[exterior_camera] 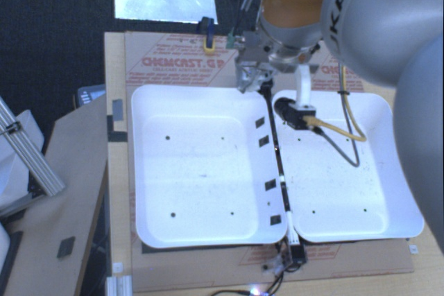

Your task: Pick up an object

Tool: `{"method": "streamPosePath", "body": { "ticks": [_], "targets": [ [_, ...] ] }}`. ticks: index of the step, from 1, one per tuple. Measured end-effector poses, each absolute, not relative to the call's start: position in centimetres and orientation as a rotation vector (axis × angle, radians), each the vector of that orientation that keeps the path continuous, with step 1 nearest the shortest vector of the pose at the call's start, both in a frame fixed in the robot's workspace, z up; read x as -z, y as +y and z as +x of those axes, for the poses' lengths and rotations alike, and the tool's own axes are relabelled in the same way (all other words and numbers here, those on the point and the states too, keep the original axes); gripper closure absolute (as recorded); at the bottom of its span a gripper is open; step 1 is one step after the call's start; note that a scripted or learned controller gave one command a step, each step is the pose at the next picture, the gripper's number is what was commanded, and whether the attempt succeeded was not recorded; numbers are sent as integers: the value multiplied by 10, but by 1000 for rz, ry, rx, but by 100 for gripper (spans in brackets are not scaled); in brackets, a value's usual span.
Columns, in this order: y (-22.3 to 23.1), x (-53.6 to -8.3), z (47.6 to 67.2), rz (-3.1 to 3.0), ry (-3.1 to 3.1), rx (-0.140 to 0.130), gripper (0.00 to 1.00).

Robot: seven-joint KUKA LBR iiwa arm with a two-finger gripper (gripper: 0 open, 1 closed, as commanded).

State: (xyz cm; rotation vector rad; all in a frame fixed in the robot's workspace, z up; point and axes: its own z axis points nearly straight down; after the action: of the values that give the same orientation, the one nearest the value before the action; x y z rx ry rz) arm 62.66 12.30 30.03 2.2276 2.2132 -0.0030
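The tool (253,80) is seen at the far rim where the left bin (149,149) meets the right bin (388,170); its state cannot be told, being blurred and crowded by the arm (374,17). No graspable object can be made out in the bins.

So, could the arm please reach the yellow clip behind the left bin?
Probably yes: the pincer hangs near the yellow clip, with only cardboard between them.
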Motion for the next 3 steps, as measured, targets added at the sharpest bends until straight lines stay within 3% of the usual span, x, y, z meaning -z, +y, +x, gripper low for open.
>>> {"method": "streamPosePath", "body": {
  "ticks": [1,2,3],
  "targets": [
    [163,-397,666,2209,2223,-21,100],
    [175,-538,668,2207,2222,-25,100],
    [128,-472,669,2225,2219,6,100]
  ]
}}
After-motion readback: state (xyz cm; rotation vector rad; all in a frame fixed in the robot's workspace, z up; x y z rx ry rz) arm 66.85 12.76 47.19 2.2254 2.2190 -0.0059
